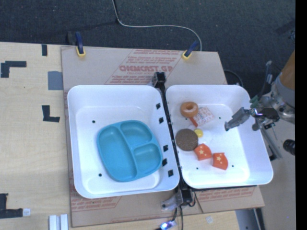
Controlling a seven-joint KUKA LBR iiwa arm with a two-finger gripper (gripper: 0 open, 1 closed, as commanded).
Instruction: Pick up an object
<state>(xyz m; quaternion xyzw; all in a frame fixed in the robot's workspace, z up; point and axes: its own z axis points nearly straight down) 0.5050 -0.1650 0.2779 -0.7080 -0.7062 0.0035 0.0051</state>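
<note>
Gripper (238,120) is seen over right bin (249,171) near its right rim; its state cannot be told. Doughnut (189,109), brown disc (186,139) and two red pieces (211,156) lie toward the left wall.

Single fixed overhead camera, tilted obliquely downward, mid-range; frames both white bins (76,128) at centre, bench edges and dark floor along the top.

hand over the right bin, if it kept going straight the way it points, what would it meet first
The hand points left and slightly down across the right bin. The bin floor looks bare just ahead; the first thing in line is probably the small yellow piece beside the brown disc, though height is unclear.
</note>
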